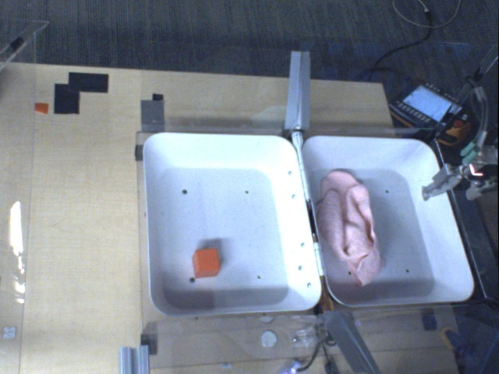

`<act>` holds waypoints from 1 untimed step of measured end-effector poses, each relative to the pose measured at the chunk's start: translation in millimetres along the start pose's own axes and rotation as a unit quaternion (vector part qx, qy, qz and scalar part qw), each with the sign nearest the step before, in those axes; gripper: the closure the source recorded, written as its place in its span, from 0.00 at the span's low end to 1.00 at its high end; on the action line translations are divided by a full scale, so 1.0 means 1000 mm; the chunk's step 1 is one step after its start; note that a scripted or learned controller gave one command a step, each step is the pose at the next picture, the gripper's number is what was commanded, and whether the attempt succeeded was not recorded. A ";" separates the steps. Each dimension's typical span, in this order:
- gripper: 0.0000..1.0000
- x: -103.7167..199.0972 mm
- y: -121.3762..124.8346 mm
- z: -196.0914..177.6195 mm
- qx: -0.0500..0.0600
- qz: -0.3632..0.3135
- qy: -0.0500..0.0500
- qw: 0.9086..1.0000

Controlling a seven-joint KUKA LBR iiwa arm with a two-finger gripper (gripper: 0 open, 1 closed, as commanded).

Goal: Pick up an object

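Nearest the camera, at the lower edge of the bench (pixel 70 232), a few small metal fittings sit below the bins. Just above them in the left bin (pixel 168 209) lies a small orange block (pixel 207 262), resting flat on the bin floor toward the front, left of the middle and well apart from the walls. The right bin (pixel 421 209) touches the left one along a shared rim. In it a pink cloth (pixel 351 224) lies crumpled in a long heap, running front to back along the left half of that bin, near the divider.

Further back and at the right rim of the right bin, the gripper (pixel 440 184) shows as a small grey tip poking in from the right edge of the view, above the rim and well apart from the cloth. It holds nothing. It is too small and blurred to tell whether the jaws are apart or together. Behind it, a little of the arm's wrist is seen at the frame edge.

At the back, a grey post (pixel 297 92) stands between the bins, and a small screen (pixel 426 104) glows beyond the bench.
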State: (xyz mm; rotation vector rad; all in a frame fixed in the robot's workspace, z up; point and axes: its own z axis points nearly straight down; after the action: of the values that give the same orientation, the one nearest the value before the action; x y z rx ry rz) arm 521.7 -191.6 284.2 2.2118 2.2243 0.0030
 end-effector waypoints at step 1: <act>0.00 0.002 0.072 0.139 0.000 -0.092 0.001 0.996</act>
State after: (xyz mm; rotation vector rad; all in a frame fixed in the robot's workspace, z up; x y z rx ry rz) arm 594.2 -189.2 145.8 1.9987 2.4194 0.0033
